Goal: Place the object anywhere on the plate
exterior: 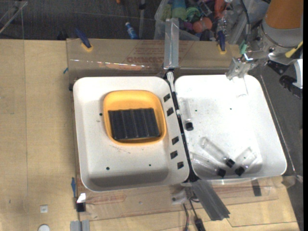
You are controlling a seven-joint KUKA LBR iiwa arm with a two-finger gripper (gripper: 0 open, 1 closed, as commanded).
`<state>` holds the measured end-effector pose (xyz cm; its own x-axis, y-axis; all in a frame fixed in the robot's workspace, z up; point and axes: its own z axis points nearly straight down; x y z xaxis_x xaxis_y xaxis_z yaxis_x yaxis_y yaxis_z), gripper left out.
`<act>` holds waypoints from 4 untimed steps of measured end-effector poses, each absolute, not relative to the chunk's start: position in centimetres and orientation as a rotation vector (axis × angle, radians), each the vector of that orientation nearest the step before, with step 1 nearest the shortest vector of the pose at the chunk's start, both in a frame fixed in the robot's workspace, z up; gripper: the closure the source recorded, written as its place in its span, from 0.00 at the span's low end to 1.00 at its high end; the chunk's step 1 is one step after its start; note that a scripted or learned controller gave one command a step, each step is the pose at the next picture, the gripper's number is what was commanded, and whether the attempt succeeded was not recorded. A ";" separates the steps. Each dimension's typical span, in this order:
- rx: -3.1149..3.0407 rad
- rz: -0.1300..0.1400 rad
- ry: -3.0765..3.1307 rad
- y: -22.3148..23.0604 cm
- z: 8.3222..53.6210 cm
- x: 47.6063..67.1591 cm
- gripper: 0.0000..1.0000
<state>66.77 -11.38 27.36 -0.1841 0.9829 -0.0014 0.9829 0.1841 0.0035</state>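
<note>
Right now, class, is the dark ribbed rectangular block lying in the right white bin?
No, the dark ribbed block lies on the orange plate in the left bin.

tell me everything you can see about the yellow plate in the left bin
The yellow-orange, rounded-square plate lies flat in the left white bin, toward its rear middle. It looks like glossy plastic with a raised rim. A dark ribbed rectangular slab rests in its well, covering most of the floor. Nothing else touches it.

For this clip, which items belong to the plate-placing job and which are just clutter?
Job:
- orange plate carrying a dark ridged block, left bin
- clear vials with black caps, right bin
- pincer

Clutter:
- colourful toys behind the bins
- blue clamp
</note>
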 end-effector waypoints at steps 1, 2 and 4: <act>1.735 0.001 2.618 -8.8 27.9 66.7 1.00; 1.557 0.001 2.728 -7.0 27.4 66.7 1.00; 1.413 0.001 2.805 -6.4 27.3 66.7 1.00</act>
